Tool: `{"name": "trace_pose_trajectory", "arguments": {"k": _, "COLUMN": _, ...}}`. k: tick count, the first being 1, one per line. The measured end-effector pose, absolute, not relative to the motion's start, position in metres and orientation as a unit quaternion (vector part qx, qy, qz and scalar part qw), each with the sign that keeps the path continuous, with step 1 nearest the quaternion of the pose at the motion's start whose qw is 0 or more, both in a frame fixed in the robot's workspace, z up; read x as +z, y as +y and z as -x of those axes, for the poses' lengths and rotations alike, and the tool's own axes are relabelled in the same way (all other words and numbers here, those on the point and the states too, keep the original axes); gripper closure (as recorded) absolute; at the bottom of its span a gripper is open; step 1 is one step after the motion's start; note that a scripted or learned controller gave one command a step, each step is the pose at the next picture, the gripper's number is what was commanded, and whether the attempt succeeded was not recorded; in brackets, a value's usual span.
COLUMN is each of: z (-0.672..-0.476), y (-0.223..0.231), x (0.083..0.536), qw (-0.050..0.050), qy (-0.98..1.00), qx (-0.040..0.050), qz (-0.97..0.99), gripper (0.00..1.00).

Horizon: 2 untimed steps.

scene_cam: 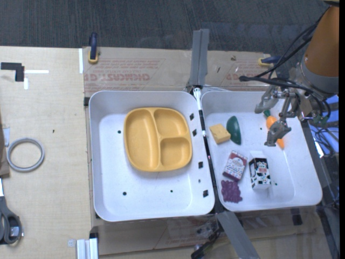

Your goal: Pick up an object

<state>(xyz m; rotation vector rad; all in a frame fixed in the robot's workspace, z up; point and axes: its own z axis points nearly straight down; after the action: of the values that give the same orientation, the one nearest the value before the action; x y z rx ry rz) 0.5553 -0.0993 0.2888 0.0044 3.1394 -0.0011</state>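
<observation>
My gripper (276,134) hangs over the back right part of the right bin (302,198). A small orange carrot-like piece (280,141) shows between its fingers, with orange visible on both sides of one finger, so the gripper looks shut on it. Elsewhere in that bin lie a yellow block (219,133), a dark green piece (234,129), a red and pink box (235,165), a black and white carton (260,173) and a purple grape cluster (232,190).
The left bin (108,188) holds a yellow divided plate (158,139). A grey divider (198,58) runs between the bins at the back. On the bench to the left lie a tape roll (24,154) and scissors (8,226). Cables hang at the right.
</observation>
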Motion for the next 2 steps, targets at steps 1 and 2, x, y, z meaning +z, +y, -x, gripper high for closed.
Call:
{"name": "trace_pose_trajectory", "arguments": {"k": 1, "z": -0.621, "y": -0.117, "x": 0.116, "qw": 0.003, "qy": 0.994, "qx": -0.0004, "qz": -0.108, "gripper": 0.0}}
{"name": "trace_pose_trajectory", "arguments": {"k": 2, "z": -0.63, "y": -0.097, "x": 0.092, "qw": 0.001, "qy": 0.946, "qx": -0.0004, "qz": -0.325, "gripper": 0.0}}
